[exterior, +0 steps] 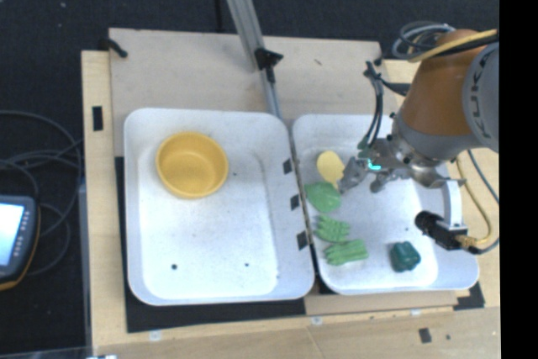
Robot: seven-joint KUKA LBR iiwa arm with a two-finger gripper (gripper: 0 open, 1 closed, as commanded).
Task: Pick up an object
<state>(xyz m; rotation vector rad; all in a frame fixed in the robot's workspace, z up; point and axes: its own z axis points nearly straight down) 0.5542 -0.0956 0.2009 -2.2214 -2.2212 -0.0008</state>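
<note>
In the right bin lie a pale yellow object, a round green object, two ridged green pieces and a dark green block. My gripper hangs over the bin's upper middle, just right of the yellow object, with its fingers spread and nothing between them. It stands apart from the yellow object by a small gap.
A yellow bowl sits in the upper left of the left bin. A slanted metal pole rises behind the bins. The arm's orange and grey body covers the right bin's upper right corner.
</note>
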